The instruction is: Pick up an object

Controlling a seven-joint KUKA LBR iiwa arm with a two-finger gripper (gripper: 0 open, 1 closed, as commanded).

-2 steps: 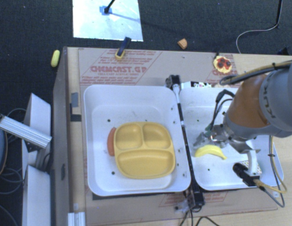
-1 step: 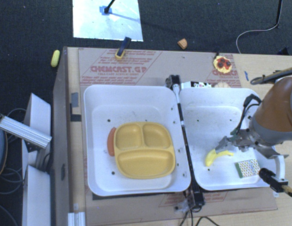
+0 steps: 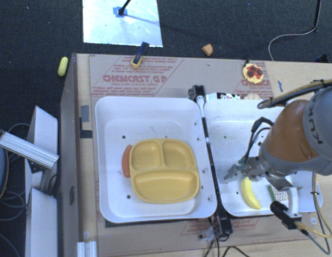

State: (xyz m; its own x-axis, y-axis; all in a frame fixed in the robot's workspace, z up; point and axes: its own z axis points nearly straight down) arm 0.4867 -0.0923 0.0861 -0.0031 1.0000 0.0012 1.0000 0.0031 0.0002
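A yellow banana (image 3: 250, 193) lies in the right bin (image 3: 230, 133), near its front edge. My gripper (image 3: 242, 169) hangs low over that bin, just above and left of the banana's upper end. The grey and orange arm (image 3: 294, 138) hides the bin's right part. In the left bin (image 3: 110, 122) sits a yellow divided plate (image 3: 163, 170). An orange carrot-like piece (image 3: 126, 160) lies against the plate's left side.
A white and green item (image 3: 281, 195) peeks out from under the arm, right of the banana. The divider (image 3: 204, 138) between the bins runs just left of the gripper. On the bench behind lie a small pizza toy (image 3: 254, 72) and a blue-yellow piece (image 3: 138, 55).
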